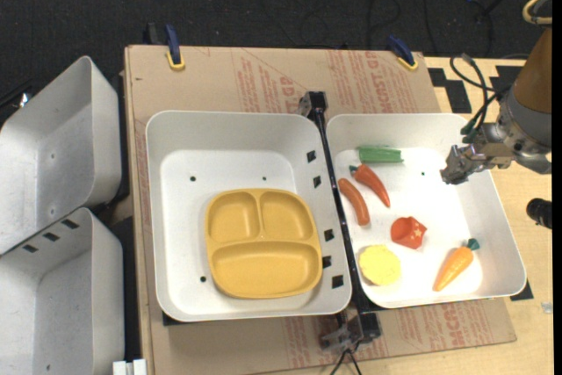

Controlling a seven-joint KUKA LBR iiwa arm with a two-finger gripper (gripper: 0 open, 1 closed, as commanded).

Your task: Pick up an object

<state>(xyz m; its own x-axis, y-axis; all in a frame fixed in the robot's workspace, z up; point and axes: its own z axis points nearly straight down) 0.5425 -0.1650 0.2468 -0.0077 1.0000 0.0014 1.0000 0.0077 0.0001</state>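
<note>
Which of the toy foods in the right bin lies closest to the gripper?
The green vegetable, at the bin's far edge; the gripper hangs to its right, with the others lying farther off.

Robot lab: clamped bench (263, 75), floor cables (386, 4).

Arm casing: I see smooth grey metal, rounded, near my right edge.
Band: dull orange, wide, above the grey wrist.
Hand (457, 167): dark grey metal, small and blocky, with pale glints.
Cables: thin black leads looping beside the wrist.
</note>
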